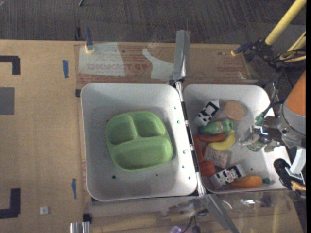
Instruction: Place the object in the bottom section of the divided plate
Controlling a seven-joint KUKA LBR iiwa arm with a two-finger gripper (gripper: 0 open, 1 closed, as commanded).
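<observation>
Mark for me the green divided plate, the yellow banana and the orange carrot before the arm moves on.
Green divided plastic plate (139, 152), camera view, floor of its large bottom section.
Yellow toy banana (224, 143), camera view, middle of its curve.
Orange toy carrot (248, 181), camera view, middle of its body.

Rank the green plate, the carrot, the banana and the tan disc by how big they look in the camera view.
1. Green plate, by far the largest.
2. Carrot and banana: alike in length; the banana is partly covered, so I won't rank them.
3. Tan disc, smallest.
</observation>
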